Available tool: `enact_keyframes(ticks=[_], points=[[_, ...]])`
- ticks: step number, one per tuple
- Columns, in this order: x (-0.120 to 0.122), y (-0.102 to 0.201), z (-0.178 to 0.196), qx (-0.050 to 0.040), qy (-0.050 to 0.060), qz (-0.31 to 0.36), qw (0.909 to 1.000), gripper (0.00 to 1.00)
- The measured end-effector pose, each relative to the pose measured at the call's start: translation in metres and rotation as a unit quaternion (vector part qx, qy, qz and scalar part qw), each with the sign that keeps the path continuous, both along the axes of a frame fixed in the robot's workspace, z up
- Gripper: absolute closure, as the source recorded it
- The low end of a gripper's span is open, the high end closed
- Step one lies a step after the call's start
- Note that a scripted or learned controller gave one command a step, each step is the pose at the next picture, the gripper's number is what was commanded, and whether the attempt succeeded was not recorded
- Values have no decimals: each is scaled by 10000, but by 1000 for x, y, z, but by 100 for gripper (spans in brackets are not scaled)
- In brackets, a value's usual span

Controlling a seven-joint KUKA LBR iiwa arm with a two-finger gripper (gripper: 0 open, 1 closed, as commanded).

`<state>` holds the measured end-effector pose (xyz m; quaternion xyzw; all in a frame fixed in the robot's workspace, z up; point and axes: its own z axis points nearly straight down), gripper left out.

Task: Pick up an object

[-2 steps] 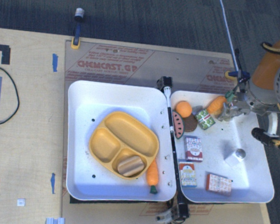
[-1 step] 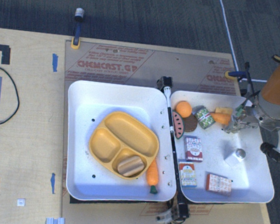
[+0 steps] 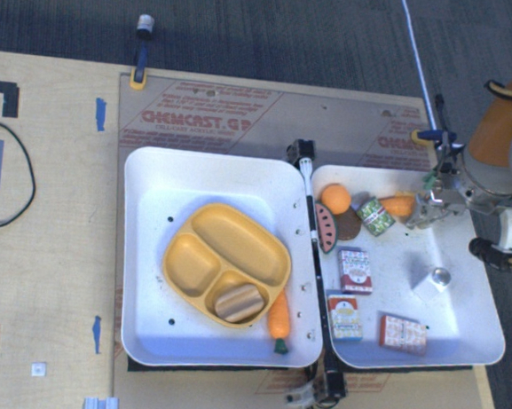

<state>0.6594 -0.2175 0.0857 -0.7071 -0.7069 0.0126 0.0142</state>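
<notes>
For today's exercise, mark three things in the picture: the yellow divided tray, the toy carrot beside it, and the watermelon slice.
yellow divided tray (image 3: 235,237): camera view, on the floor of its long upper compartment.
toy carrot (image 3: 279,313): camera view, on the middle of its orange body.
watermelon slice (image 3: 326,229): camera view, on its red flesh.

A robotics lab: a plywood worktop (image 3: 34,296) marked with black tape, two white bins (image 3: 150,190) of toy food, loose cables (image 3: 9,178), grey carpet.

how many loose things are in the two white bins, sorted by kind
Yellow divided tray: 1
Bread roll in the tray: 1
Carrot: 1
Orange: 1
Watermelon slice: 1
Brown round piece: 1
Green can: 1
Small orange piece: 1
Small printed boxes: 3
Silver round thing: 1
Total: 12
</notes>
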Motion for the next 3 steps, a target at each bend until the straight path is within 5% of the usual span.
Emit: enact_keyframes(ticks=[1,2,3], points=[[-36,-7,0,-19,-194,4,9998,100],[-2,-10,-1,-14,-69,-4,10000,100],[7,-6,0,-13,-184,8,9998,100]])
